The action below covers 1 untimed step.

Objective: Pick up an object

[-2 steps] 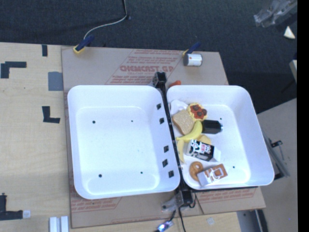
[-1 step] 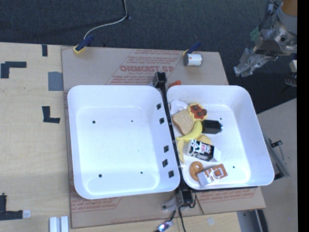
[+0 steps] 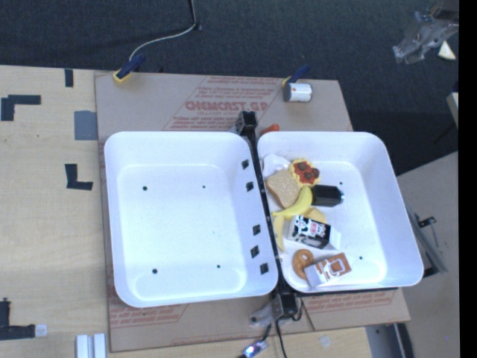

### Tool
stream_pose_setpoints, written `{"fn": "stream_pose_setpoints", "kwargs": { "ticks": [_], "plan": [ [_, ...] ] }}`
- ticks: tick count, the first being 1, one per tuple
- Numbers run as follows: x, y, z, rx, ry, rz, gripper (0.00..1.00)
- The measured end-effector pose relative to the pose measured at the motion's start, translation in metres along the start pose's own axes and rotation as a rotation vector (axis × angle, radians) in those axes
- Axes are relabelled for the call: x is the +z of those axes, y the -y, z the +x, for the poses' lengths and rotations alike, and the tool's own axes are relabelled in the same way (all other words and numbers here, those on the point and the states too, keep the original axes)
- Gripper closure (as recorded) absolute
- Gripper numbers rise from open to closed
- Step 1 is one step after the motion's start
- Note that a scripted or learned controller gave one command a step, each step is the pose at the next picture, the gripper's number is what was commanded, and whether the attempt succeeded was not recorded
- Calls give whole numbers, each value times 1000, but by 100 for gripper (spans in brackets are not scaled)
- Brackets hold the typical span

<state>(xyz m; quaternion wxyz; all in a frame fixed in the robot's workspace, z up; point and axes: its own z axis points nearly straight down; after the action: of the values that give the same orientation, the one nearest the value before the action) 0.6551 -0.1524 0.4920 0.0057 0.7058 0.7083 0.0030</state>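
Your pile of toy food (image 3: 305,222) sits crowded along the right bin's (image 3: 373,200) left wall, beside the divider. The bread slice (image 3: 282,188) and banana (image 3: 297,203) look light and rigid; take the black block (image 3: 326,195) at the heap's edge across its short sides. The hand (image 3: 423,37) hovers beyond the surface's far right corner, too blurred to tell whether it is open or closed.
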Motion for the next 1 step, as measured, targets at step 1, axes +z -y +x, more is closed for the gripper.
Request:
{"fn": "stream_pose_setpoints", "kwargs": {
  "ticks": [1],
  "plan": [
    [-46, -14, -42, 6, 0, 7, 100]
  ]
}}
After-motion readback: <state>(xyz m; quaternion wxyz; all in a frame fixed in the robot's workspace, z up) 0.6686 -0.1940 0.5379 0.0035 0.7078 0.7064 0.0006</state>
